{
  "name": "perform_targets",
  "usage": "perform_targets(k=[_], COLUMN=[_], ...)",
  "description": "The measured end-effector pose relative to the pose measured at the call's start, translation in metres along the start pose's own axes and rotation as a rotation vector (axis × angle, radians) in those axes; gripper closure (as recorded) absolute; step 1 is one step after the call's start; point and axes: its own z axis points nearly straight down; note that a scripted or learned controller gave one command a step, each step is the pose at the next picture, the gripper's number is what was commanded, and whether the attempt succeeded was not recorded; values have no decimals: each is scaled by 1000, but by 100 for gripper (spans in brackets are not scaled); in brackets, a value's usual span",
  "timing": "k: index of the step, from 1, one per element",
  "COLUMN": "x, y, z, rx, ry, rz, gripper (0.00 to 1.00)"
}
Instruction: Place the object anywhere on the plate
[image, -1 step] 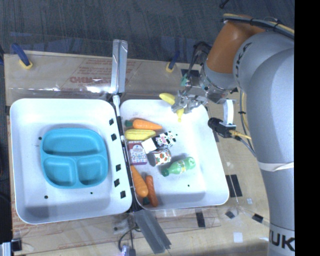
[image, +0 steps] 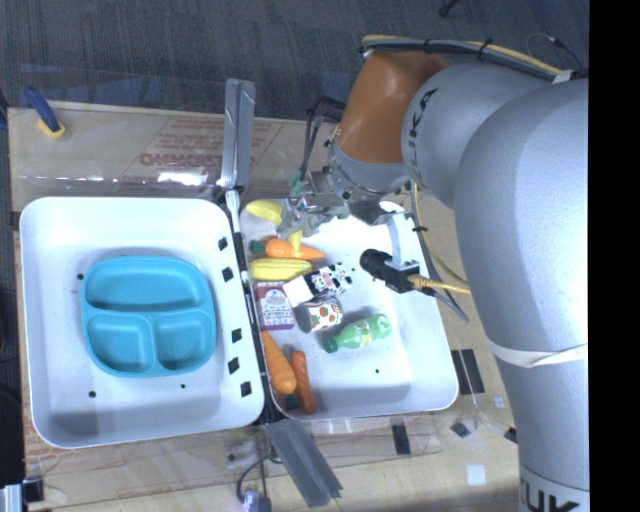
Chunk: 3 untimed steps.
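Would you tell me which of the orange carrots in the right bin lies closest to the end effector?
The small carrot at the bin's far end, just below the end effector; the two others lie at the near edge.

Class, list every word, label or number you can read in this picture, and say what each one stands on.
"KUK": white letters on the arm's grey base, cut off by the picture's edge.
Red print on the cardboard sheet: too blurred to read.
Labels on the small cartons in the right bin: too small to read.
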Motion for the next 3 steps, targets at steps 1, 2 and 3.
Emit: perform_targets(k=[1,2,3], x=[63,108,107], y=[-11,-39,-39], z=[0,0,0], rx=[1,-1,-1], ry=[0,-1,-1], rz=[-244,-239,-238], gripper=[100,100,0])
